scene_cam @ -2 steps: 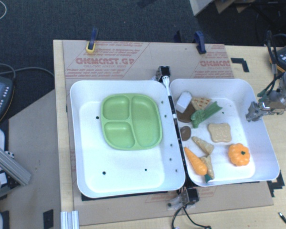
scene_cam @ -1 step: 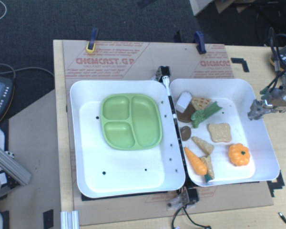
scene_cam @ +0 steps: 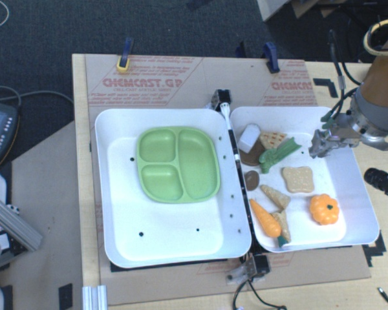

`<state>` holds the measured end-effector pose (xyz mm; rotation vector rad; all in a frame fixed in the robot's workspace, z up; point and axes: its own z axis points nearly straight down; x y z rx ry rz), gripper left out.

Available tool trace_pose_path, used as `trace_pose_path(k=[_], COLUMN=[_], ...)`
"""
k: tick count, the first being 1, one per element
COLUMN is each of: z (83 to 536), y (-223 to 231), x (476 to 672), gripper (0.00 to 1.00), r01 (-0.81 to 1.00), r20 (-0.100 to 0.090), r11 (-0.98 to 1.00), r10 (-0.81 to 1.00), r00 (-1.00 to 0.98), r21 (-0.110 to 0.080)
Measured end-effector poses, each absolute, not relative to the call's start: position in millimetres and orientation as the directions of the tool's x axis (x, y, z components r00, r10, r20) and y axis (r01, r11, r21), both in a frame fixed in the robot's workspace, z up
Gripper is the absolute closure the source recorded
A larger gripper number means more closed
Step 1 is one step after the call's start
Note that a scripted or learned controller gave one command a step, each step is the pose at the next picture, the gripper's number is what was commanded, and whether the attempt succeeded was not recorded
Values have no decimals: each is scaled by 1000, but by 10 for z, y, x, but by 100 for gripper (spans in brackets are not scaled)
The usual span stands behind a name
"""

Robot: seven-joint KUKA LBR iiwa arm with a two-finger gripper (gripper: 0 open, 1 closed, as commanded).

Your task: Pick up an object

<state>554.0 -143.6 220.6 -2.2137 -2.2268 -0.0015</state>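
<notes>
Several toy foods crowding right bin [scene_cam: 349, 234], fingers [scene_cam: 320, 146] above

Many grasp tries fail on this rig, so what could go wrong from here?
The gripper sits at the right bin's far right, apart from the toys. The waffle, green vegetable and brown piece overlap, so a grasp there may catch two. The carrot lies by the bin's wall, which may block a finger.

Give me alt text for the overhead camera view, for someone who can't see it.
A robot arm's end effector hovers over the right white bin, which holds toy foods including a carrot, a small pumpkin and a bread slice. The left white bin holds a green divided plate.
</notes>
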Motion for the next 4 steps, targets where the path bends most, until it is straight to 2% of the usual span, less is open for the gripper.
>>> trace_pose_path(k=[1, 2, 3, 4], z=[2302, 2284, 2330, 2310], y=[-838, -220, 251, 326], x=[5590, 5719, 5758, 5726], gripper=[100, 100, 100, 100], r01=[1000, 1000, 1000, 1000], r20=[1, 1, 1, 0], r11=[6, 6, 5, 2], r10=[1000, 1000, 1000, 1000], r00=[-6, -6, -5, -2], r21=[2, 2, 3, -1])
